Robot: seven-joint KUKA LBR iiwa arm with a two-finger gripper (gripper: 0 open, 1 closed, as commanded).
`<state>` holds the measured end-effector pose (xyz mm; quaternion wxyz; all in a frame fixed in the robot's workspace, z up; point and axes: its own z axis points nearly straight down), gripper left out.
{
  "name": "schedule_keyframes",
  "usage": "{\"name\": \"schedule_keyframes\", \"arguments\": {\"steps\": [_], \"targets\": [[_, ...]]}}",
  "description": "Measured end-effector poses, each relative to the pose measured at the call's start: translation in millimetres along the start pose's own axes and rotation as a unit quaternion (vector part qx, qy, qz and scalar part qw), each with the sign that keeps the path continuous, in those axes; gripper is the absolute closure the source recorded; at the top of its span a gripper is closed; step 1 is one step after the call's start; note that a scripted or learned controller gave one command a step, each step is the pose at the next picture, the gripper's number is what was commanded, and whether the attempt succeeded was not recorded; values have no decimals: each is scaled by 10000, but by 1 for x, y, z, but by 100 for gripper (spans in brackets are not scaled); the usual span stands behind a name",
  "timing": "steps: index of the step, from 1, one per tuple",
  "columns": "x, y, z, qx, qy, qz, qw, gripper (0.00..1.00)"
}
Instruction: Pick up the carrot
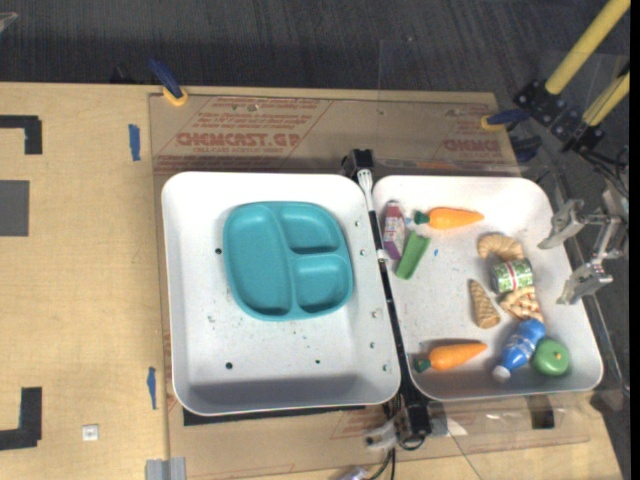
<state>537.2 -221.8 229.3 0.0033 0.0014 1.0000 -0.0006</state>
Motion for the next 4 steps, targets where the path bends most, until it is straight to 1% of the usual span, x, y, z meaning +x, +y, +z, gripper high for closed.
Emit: {"name": "schedule_keyframes", "arguments": {"steps": [1,2,3,4], "targets": [[46,-3,123,33,-97,375,9992,0],[42,83,126,50,-246,359,9990,0],[38,129,77,-6,-10,1944,9809,0],[32,119,138,-2,-69,1911,9816,0]]}}
